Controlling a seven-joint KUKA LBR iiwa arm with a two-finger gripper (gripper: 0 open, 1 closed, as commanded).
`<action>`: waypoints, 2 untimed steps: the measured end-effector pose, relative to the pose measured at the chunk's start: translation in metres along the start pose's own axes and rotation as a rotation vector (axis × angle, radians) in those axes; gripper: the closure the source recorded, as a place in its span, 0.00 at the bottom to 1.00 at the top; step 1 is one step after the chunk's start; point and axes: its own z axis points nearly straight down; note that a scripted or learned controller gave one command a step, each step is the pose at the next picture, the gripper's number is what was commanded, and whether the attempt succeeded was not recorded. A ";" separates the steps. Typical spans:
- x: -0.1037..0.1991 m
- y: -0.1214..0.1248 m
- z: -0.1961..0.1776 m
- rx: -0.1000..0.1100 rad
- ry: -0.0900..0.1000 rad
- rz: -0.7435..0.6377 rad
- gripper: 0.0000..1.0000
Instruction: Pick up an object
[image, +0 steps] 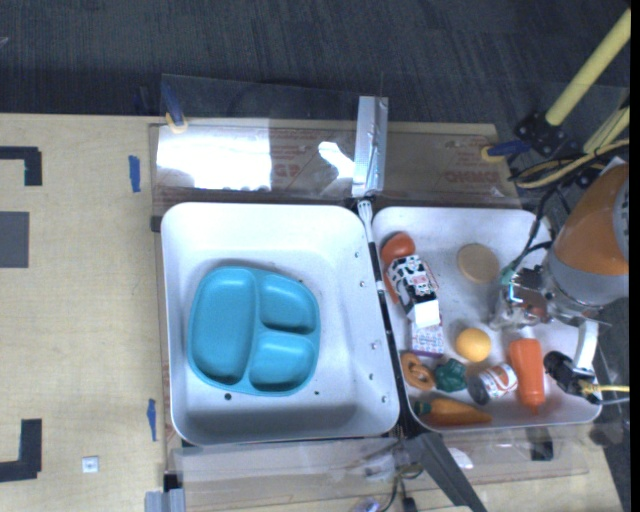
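The right bin (520, 222) holds several small objects. Among them are a tan round disc (478, 263), a yellow lemon (474, 344), an orange carrot-like piece (527, 372) and a small can (497, 381). A black-and-white carton (410, 278) lies by the bin's left wall, with a red-orange item (397, 246) above it. My gripper (514, 303) hangs over the right part of this bin, between the disc and the orange piece, just right of the lemon. Nothing is visibly held in it.
The left bin (190, 400) contains a blue divided plate (254, 327). A white-pink packet (428, 335), a green item (451, 375), an orange ring-shaped item (418, 371) and a long carrot (455, 410) crowd the right bin's lower left. Cables (560, 160) run at the upper right.
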 end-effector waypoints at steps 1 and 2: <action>0.004 0.009 -0.117 -0.003 0.001 0.042 1.00; 0.005 0.008 -0.123 0.002 -0.002 0.039 1.00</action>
